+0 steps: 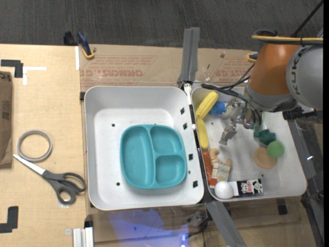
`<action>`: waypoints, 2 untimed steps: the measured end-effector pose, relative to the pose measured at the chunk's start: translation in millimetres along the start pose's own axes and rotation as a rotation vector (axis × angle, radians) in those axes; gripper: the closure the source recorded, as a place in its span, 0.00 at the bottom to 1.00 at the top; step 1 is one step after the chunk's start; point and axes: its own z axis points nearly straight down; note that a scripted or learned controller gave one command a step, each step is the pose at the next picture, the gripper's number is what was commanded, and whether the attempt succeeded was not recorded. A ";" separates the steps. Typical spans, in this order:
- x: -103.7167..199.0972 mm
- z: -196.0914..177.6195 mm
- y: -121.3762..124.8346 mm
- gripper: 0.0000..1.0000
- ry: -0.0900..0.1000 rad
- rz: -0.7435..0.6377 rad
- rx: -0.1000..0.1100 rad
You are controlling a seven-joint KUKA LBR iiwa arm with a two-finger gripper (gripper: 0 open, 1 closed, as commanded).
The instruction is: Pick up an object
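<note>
Right white bin (288, 187) | hand (230, 133) fingers parted, gripping nothing

**What the arm and the edges hide**

The arm (288, 71) runs off the right edge and covers the far corner of the right bin (293, 189). A blue thing (219, 107) behind the corn cob (205, 104) is half hidden. The brown bag (5, 117) is cut by the left edge. The carton's (249, 187) print is too small to read.
</note>
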 end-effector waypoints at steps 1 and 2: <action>8.1 -1.6 -59.6 0.00 -0.003 -0.001 0.000; -36.0 -66.2 -102.9 0.00 -0.008 0.001 0.000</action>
